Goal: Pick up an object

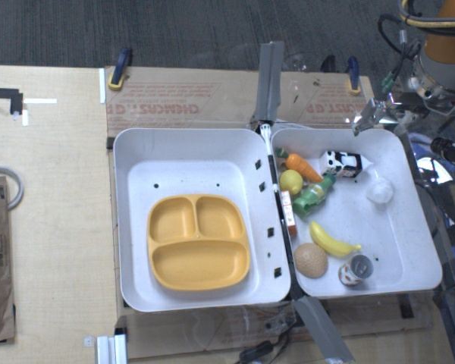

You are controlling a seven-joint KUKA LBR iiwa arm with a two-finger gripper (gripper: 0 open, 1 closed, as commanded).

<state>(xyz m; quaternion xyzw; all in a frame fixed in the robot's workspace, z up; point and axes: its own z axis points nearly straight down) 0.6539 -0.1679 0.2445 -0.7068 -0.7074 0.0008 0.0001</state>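
Meanwhile: pincer held above the right bin's far corner

Up at the far right corner of the right bin (409, 165), the pincer (371, 118) is seen just over the rim, with nothing visible between its fingers; whether it is open or closed cannot be told. Nearest to it, below and slightly to the left, a black-and-white cow toy (343, 163) is found, with a crumpled white object (380, 192) below the pincer. Farther left of the cow, an orange carrot (303, 167), a yellow lemon (290, 181) and a green bottle (314, 196) are clustered against the divider. Well below the pincer, a banana (332, 241) is laid across the bin floor, with a tan ball (311, 259) and a small round can (356, 268) near the front wall. Far to the pincer's left, a yellow divided plate (199, 241) is seated in the left bin (136, 173). Both bins are carried on the surface (45, 203).
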